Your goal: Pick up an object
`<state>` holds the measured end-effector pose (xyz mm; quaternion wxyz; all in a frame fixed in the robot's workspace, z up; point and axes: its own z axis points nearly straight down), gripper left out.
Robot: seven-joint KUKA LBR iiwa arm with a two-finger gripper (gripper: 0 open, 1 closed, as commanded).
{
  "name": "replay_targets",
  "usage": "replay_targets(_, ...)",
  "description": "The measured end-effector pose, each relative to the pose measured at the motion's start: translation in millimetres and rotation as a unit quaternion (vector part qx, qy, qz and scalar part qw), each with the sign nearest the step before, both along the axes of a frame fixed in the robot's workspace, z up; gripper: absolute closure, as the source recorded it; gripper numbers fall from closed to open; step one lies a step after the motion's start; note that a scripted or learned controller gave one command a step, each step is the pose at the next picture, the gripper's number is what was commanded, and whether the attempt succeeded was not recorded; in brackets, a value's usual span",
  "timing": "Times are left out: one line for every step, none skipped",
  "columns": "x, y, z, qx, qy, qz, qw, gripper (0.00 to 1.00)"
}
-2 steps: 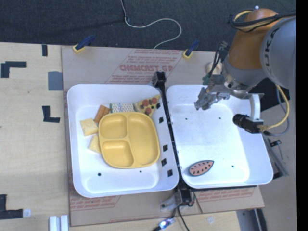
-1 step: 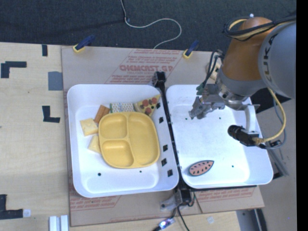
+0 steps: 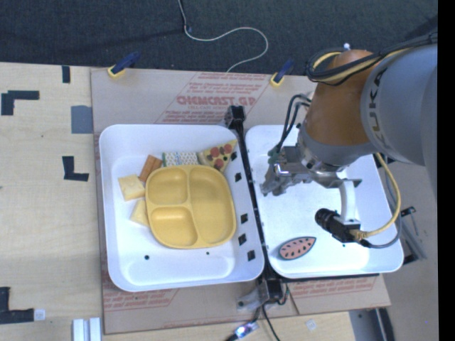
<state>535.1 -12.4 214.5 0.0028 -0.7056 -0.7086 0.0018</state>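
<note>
Hand (image 3: 279,180) low over right bin (image 3: 370,258), near its left wall; finger state unclear, cannot tell. Pink oval slice (image 3: 296,248) lies near that bin's front edge, apart from hand.

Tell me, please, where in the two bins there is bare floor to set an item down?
In the left bin, bare floor runs along the near edge below the yellow divided plate; its far part is crowded with small pieces. In the right bin, floor lies bare left of the pink oval piece and between it and the gripper.
</note>
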Motion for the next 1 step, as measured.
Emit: replay_targets(7.4, -2.6, 5.1, -0.0009, -0.002, -0.001, 1.0000, 1.00)
